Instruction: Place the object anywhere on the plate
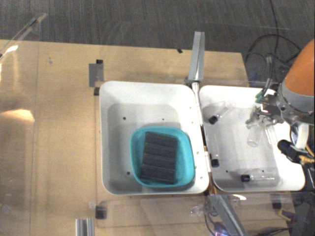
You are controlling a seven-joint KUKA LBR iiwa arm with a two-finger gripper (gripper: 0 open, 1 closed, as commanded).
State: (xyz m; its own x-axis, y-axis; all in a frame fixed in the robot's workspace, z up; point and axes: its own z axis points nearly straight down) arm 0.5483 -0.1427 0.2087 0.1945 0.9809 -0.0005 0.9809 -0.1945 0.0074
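1. My landmark is the turquoise square plastic plate (184,154), which sits in the left shallow white bin (110,132), toward that bin's near-right part.
2. A dark grey ribbed foam block (159,157) lies on the plate, covering most of its middle, long side running away from the camera and tilted slightly.
3. My gripper (259,116) hangs well to the right of the plate, over the right shallow white bin (290,183), near that bin's far-right part.
4. My grey arm with its orange band (301,75) enters from farther right of the plate, above the gripper.
5. Whether my gripper is apart or together I cannot tell; its tip is a blur of pale metal and clear parts.
6. A clear plastic tube with a black cap (257,177) lies on the right bin's floor, right of the plate and near that bin's front wall.
7. Another clear piece with a black cap (217,113) lies right of the plate, near the right bin's far-left corner.
8. A small black bit (214,162) rests just right of the plate, beside the wall between the bins.
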